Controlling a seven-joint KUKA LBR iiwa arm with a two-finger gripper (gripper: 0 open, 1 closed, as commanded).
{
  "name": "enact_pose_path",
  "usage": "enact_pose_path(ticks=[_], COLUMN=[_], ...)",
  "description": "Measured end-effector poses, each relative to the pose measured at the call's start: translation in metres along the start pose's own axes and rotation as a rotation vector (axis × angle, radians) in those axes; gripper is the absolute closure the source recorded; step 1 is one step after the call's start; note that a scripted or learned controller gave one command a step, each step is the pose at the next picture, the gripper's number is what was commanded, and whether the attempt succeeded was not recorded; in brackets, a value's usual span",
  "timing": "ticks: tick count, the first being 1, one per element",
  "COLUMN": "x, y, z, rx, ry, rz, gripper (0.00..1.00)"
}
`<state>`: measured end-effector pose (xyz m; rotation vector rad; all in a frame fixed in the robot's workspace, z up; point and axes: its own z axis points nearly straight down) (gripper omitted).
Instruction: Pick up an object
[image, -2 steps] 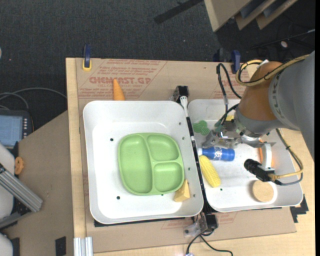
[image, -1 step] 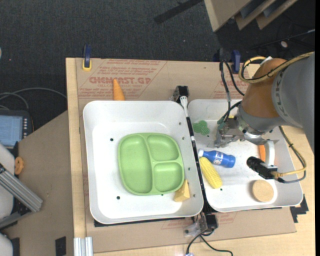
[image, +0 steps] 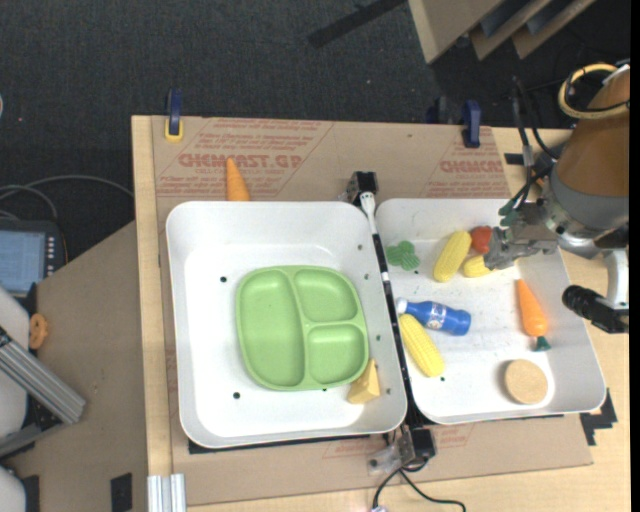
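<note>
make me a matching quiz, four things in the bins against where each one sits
Things:
1. green divided plate
2. blue bottle
3. carrot
4. round cracker

Places:
A. right bin, near front right corner
B. middle of the left bin
C. right bin, just above a corn cob
D. right bin, by the right wall

Pairs: 1-B, 2-C, 3-D, 4-A

You get bright, even overhead light; both white bins (image: 200, 240) read near blown-out, with soft short shadows under the green plate (image: 300, 325). The dark floor (image: 80, 60) loses detail. Slight softness overall (arm (image: 595, 150) at right looks a bit blurred), no strong glare.
</note>
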<state>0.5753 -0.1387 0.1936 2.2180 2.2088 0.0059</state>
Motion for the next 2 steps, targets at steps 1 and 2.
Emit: enact_pose_path(ticks=[1, 2], x=[-0.055, -0.053], y=[-0.004, -0.001], z=[0.114, 0.097], rx=[0.018, 0.009], ry=[0.006, 0.003], rz=[0.001, -0.003], gripper=[1.00, 1.00])
